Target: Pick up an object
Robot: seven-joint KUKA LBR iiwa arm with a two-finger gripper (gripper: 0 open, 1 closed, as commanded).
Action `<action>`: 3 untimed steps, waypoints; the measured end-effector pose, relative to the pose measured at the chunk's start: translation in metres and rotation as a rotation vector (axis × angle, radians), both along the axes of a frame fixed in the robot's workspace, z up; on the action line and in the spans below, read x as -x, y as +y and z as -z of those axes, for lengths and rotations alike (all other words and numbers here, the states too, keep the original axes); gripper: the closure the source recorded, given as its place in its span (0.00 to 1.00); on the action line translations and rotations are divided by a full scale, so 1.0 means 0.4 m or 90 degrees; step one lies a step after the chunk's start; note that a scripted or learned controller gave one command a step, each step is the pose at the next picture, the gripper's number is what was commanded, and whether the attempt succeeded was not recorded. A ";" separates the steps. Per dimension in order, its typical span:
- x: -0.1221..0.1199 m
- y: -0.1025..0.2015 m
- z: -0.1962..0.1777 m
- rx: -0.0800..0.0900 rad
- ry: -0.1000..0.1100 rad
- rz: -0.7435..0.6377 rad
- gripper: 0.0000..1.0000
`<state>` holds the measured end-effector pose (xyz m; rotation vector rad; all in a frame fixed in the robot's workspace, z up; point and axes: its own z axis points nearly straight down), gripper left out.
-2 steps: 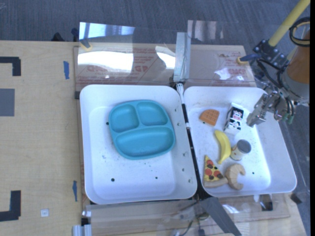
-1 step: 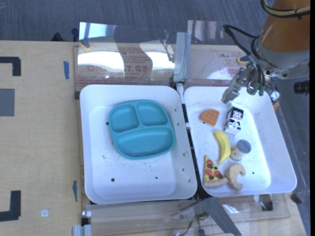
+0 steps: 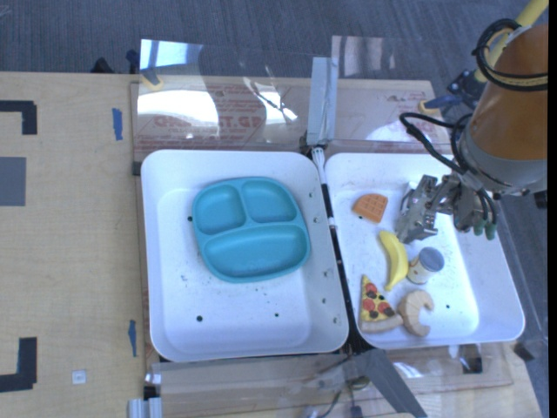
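- You are at the approach step: the gripper (image 3: 419, 219) hangs over the right bin (image 3: 496, 307), just above and right of the banana (image 3: 393, 259), with nothing visibly between its jaws.
- Whether the jaws stand released or clenched, you cannot tell from this slant; the metal parts blur together.
- Your candidates all lie in the right bin: the banana, a small waffle (image 3: 371, 206) toward the bin's left wall, a pizza slice (image 3: 375, 306) at the front, a pale croissant-like piece (image 3: 417, 311) beside it, and a little blue-lidded jar (image 3: 426, 264) touching the banana's right side.
- The left bin (image 3: 165, 320) carries a blue divided plate (image 3: 251, 228), well apart from the arm.
- Next, I judge, you need to settle on one target, likely the banana or the jar, line the jaws across it, and descend; the two crowd each other, so a sloppy drop could nudge both.
- Faint reddish lettering shows on the clear panel (image 3: 209, 116) behind the bins, on the surface; it is too washed out to read.
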<state>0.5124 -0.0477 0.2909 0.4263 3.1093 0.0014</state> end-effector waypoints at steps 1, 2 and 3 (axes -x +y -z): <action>0.066 0.051 0.134 0.000 0.001 -0.221 1.00; 0.037 0.164 0.237 0.000 0.001 -0.633 1.00; 0.023 0.289 0.265 0.001 -0.003 -1.016 1.00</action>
